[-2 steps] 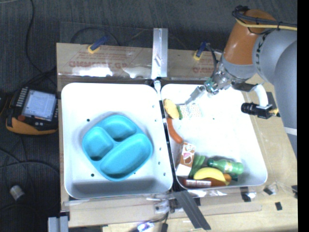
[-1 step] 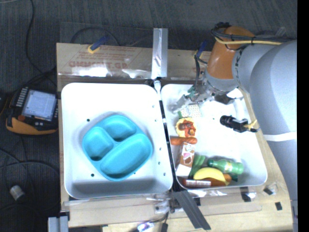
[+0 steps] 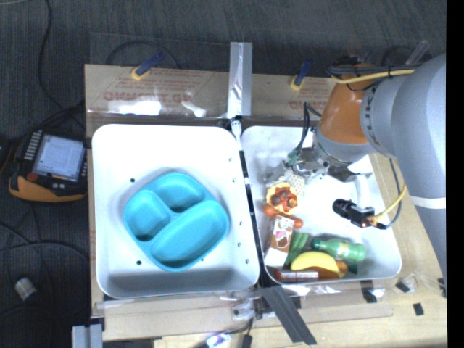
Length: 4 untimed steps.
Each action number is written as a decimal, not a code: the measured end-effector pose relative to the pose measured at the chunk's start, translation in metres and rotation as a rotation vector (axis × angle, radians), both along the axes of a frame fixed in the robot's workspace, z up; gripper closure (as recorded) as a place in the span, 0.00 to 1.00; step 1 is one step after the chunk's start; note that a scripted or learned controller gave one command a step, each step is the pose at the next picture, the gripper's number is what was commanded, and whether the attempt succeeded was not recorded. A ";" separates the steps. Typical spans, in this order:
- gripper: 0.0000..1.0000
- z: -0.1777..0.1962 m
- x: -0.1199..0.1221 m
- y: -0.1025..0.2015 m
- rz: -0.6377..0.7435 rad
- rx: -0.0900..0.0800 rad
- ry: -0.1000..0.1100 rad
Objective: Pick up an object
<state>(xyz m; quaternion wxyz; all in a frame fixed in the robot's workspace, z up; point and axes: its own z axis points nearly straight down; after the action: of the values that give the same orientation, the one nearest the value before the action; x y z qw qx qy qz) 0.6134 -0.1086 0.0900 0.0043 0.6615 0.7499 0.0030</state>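
Observation:
The right bin point(image 3: 384, 263) holds several toy food items along its left and front sides. A round orange piece with red fruit point(image 3: 281, 197) lies near the bin's left wall. Below it are a small carton point(image 3: 280, 234), a green bottle point(image 3: 335, 249) on its side, a yellow banana point(image 3: 319, 262) and a red stick point(image 3: 299, 275). My gripper point(image 3: 296, 167) reaches down from the orange-banded wrist point(image 3: 346, 119) into the back of the right bin, just above and behind the round orange piece. Nothing shows held in it.
The left bin point(image 3: 116, 151) holds a blue divided tray point(image 3: 176, 219). A black connector with a yellow cable point(image 3: 353, 210) hangs off the arm over the right bin. The grey arm point(image 3: 417, 129) covers the bin's right back corner. A handheld device point(image 3: 51, 164) lies left of the bench.

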 end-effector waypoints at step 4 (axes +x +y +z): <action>0.00 0.092 -0.048 0.021 -0.301 0.003 0.015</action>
<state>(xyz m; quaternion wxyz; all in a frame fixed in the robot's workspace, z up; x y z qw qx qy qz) 0.5653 -0.0881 0.1824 -0.0016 0.7665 0.6423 -0.0015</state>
